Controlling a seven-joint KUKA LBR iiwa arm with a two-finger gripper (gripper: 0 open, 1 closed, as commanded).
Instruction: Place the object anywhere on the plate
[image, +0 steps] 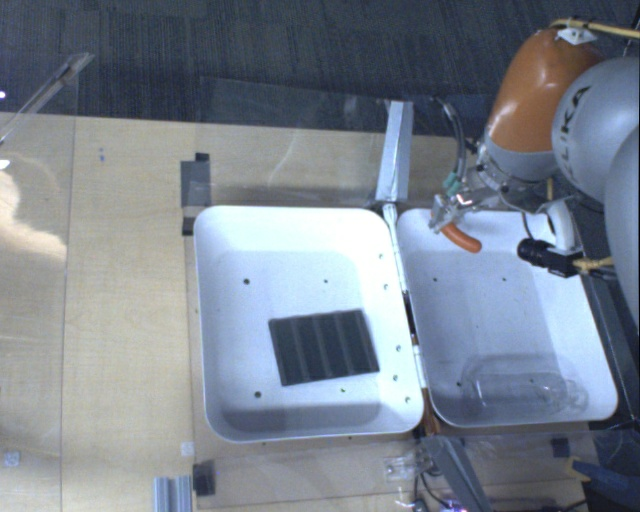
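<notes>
— Where the arm reaches over the right bin (600, 385), what is seen at the jaws (447, 214)?
— An orange sausage-shaped object (462, 238) is seen just below them, touching or nearly so; whether it is clenched cannot be told.
— And the plate?
— A dark ribbed plate (323, 346) is found well to the lower left of the jaws, lying flat in the left bin (225, 300).
— Anything else?
— A clear plastic bottle (522, 388) is seen lying well below the jaws, in the right bin. Both bins are carried on the desk (110, 330).
</notes>
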